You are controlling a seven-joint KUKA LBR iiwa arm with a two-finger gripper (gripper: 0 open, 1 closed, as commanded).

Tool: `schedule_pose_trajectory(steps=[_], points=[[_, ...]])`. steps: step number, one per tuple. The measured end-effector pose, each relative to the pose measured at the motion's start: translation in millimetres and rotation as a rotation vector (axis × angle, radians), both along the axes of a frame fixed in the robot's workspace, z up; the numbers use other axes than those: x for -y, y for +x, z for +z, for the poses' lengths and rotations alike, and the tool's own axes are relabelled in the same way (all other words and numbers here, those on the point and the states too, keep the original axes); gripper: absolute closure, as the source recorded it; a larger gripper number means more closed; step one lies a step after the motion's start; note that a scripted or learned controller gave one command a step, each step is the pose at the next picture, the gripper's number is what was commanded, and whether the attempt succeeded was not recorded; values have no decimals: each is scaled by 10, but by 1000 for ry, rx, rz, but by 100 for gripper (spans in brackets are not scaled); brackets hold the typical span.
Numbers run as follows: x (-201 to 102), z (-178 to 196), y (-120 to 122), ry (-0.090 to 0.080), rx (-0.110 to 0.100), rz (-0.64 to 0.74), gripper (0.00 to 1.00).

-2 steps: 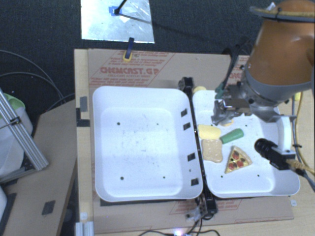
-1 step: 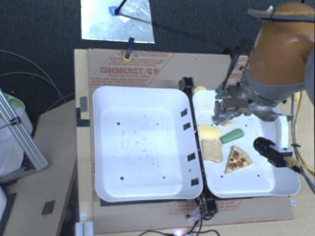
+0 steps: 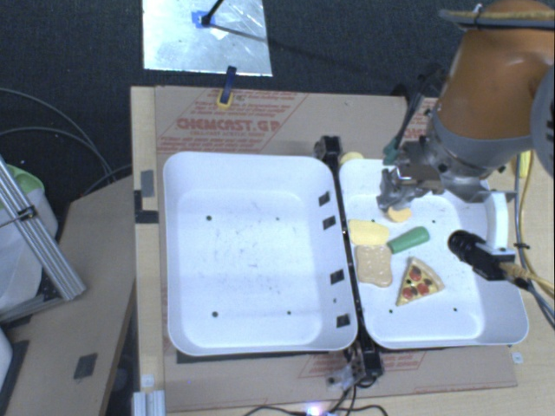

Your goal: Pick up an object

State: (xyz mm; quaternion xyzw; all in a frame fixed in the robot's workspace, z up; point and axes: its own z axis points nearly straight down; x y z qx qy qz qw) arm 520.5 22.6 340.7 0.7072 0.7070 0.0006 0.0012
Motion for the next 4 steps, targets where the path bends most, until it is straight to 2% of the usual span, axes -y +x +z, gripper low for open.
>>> schedule_pose_trajectory(steps=[1, 2, 4], points=[[-336, 466, -35, 3, 4, 8, 100], [-362, 745, -228, 2, 2, 6, 100], [-363, 956, -209, 2, 8, 16, 100]])
